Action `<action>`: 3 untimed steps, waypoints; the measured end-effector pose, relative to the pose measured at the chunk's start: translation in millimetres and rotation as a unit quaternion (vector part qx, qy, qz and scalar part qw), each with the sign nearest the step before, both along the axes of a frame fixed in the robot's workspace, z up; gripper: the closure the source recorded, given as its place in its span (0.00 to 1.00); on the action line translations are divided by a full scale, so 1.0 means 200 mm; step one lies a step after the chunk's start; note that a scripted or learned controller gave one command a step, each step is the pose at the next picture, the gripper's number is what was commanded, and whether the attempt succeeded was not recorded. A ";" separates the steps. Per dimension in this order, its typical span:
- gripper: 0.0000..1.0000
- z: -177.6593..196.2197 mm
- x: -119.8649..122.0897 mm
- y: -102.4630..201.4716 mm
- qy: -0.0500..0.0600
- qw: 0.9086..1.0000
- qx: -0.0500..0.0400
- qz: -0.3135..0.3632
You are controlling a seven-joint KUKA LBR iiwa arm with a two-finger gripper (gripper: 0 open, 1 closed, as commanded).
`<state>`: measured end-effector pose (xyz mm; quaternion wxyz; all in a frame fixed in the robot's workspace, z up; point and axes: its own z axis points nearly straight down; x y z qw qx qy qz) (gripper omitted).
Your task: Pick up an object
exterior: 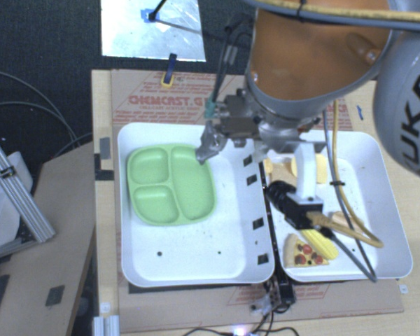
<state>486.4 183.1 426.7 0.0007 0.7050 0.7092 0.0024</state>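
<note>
A green divided plate [169,185] lies in the left white bin [196,264]. My gripper [207,148] hangs low over the plate's upper right corner, at the far side of the left bin, and I see nothing held in it. In the right bin [378,187] lie a pizza slice [302,253], a yellow corn cob [320,241] and a pale yellow piece [323,168], partly hidden by the arm. A second yellowish piece [280,168] lies near the divider.
The big grey and orange arm [315,40] covers the far part of the right bin. Both bins rest on a cardboard sheet [154,100]. A shiny metal sheet [152,19] lies beyond it. An aluminium frame [14,194] stands at the left.
</note>
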 end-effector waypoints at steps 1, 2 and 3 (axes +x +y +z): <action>0.00 0.27 0.10 0.13 -0.002 1.000 0.001 0.000; 0.00 0.09 0.00 -0.40 0.002 1.000 -0.002 -0.008; 0.00 -0.11 0.00 -0.03 0.003 1.000 -0.001 0.002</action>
